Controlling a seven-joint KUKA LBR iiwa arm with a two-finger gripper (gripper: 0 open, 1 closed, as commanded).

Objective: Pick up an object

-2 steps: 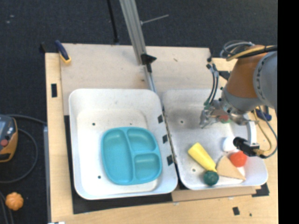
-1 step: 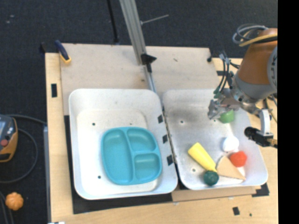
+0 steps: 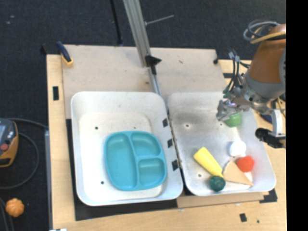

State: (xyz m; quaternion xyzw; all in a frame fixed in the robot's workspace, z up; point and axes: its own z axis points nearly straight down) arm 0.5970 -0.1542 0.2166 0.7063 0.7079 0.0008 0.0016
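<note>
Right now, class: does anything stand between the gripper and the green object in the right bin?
Nothing visible does. The gripper sits directly over the green object, touching or nearly so; the yellow piece and the others lie nearer the front.

Two bins sat side by side on table (image 3: 110,71). Left bin (image 3: 86,110) held divided tray (image 3: 135,160). Right bin (image 3: 192,112) held cluster at near right: wedge (image 3: 236,175), ball (image 3: 217,183), cylinder (image 3: 208,160), two more balls. Gripper (image 3: 226,110) hung over right bin's far right, cup-like item (image 3: 233,120) just beside it.
</note>
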